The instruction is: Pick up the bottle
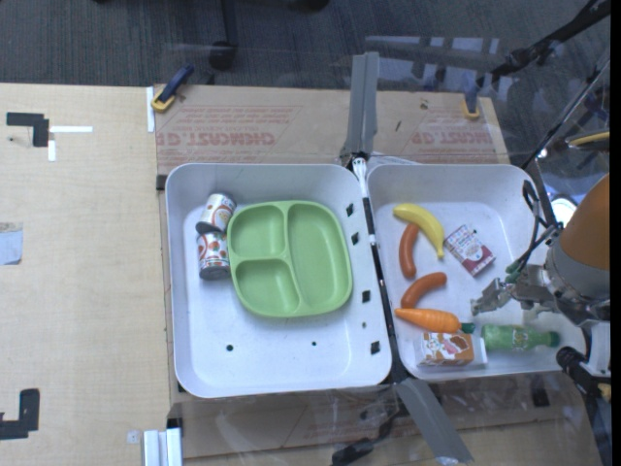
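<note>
Bottle (517, 337) in right bin (505, 184); plate (291, 257) left.

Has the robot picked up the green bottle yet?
Not yet. Done: the arm has reached the right bin, and its gripper is just above the bottle. In hand: nothing that I can see; the bottle lies on its side on the bin floor beside the juice box. Left: go down, grab the bottle and lift it.

- You look down at a slant from one fixed camera above the bench (78, 260).
- Both bins fit: left bin (189, 357), right bin (505, 187).
</note>
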